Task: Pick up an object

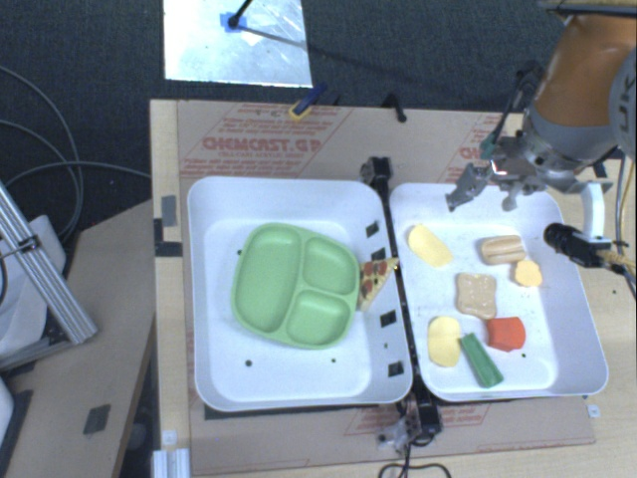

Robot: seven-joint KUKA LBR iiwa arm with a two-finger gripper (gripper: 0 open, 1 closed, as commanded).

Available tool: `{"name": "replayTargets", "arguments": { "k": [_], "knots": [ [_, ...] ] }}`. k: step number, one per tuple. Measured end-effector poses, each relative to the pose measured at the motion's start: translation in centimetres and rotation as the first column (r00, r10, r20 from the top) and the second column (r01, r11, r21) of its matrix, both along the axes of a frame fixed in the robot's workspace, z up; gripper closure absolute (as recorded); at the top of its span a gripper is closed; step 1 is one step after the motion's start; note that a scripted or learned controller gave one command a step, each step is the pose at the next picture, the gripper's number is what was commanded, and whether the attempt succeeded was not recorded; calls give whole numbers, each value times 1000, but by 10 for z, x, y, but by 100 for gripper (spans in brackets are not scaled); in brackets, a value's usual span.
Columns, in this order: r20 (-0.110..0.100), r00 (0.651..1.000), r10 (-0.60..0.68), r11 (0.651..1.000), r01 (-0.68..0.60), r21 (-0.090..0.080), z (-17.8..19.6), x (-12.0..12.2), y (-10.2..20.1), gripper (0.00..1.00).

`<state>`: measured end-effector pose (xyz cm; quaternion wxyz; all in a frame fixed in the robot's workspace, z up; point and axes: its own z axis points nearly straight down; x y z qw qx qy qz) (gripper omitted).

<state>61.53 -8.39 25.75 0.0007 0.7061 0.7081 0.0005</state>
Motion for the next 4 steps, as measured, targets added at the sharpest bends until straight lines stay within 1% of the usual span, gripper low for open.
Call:
{"name": "replayTargets", "arguments": {
  "k": [1,2,3,4],
  "knots": [
    [-8,1000,-2,1000,2,1,-77,-25,3,0],
    [-3,1000,-7,1000,7,-2,-176,-87,-27,0],
    [8,1000,-3,1000,3,-3,-99,-65,-46,0],
    [-7,1000,-6,1000,6,2,-176,-118,-68,0]
  ]
}}
